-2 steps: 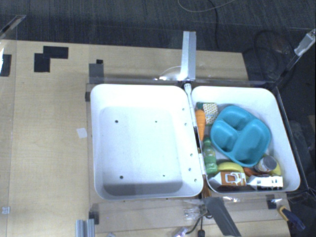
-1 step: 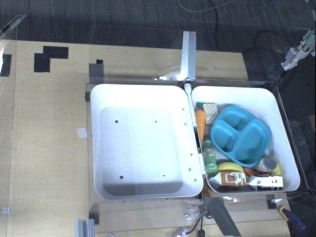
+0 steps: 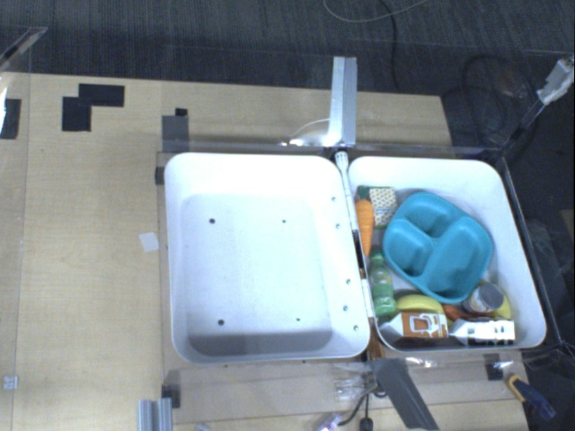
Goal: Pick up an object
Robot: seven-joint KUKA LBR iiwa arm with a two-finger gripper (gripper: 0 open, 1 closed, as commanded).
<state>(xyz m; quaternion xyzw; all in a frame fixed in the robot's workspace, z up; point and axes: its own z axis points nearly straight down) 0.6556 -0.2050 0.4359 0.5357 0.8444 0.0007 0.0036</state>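
With no grasp begun, the objects sit heaped in the right white bin [image 3: 503, 196], a blue divided plastic tray [image 3: 438, 245] topmost beside an orange carrot [image 3: 364, 218], and the claw's state cannot be told; next calls for descending there

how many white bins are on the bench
2. The left bin sits mid-bench. The right bin touches it along their shared edge and holds a blue divided tray, a carrot and other small items; more may lie hidden beneath the tray.
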